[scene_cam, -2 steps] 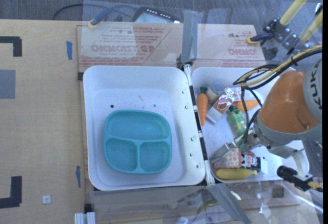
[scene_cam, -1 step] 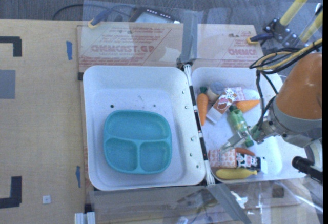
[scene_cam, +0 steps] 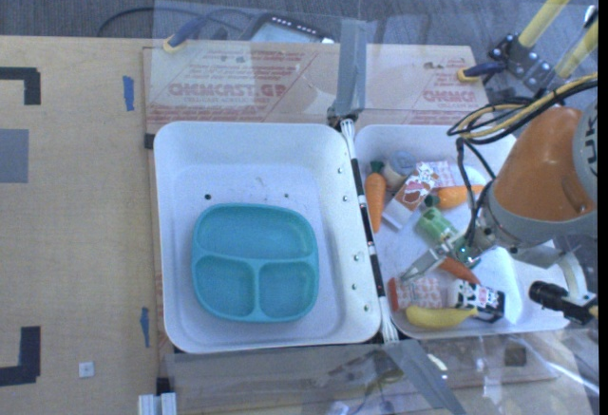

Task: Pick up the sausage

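A blue plate (scene_cam: 255, 261) sits centre-left. In the right bin (scene_cam: 380, 142), the sausage (scene_cam: 457, 269) lies slantwise, lower centre-right, directly under the gripper (scene_cam: 429, 263), whose spread fingers point left and hold nothing.

Arm (scene_cam: 560, 185) cut off at right edge (tool state unclear).

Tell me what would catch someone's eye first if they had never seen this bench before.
Probably the turquoise divided plate lying alone in the left white bin. Next comes the arm's orange band, hanging over the right bin, which is crowded with toy food: a carrot by the divider and a banana along the front wall.
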Tool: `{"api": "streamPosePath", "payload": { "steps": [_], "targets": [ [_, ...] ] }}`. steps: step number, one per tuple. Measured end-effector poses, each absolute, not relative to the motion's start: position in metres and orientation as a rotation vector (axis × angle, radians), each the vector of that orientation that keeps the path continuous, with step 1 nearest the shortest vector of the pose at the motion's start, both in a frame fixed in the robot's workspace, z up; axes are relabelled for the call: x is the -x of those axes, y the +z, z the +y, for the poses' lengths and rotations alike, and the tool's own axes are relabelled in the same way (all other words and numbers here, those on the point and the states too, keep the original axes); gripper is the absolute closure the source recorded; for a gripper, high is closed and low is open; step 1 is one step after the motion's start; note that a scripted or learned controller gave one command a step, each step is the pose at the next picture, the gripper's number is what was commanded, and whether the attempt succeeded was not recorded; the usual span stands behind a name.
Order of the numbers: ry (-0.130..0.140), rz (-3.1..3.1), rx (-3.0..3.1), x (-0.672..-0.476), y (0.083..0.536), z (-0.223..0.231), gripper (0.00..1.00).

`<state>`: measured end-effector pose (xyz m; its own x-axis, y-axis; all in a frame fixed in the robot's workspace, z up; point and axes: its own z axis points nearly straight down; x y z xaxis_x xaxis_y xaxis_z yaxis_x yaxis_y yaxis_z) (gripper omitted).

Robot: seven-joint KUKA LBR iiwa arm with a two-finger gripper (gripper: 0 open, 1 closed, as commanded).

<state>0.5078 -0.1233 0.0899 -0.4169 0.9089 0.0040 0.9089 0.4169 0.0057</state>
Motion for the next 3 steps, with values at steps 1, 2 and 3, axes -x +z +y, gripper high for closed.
{"api": "streamPosePath", "payload": {
  "steps": [1, 2, 3],
  "targets": [
    [-0.029, -2.649, 1.698, -0.512, 0.105, -0.120, 1.00],
    [-0.001, -2.534, 1.859, -0.512, 0.259, -0.057, 1.00],
    [-0.001, -2.534, 1.859, -0.512, 0.259, -0.057, 0.00]
  ]
}}
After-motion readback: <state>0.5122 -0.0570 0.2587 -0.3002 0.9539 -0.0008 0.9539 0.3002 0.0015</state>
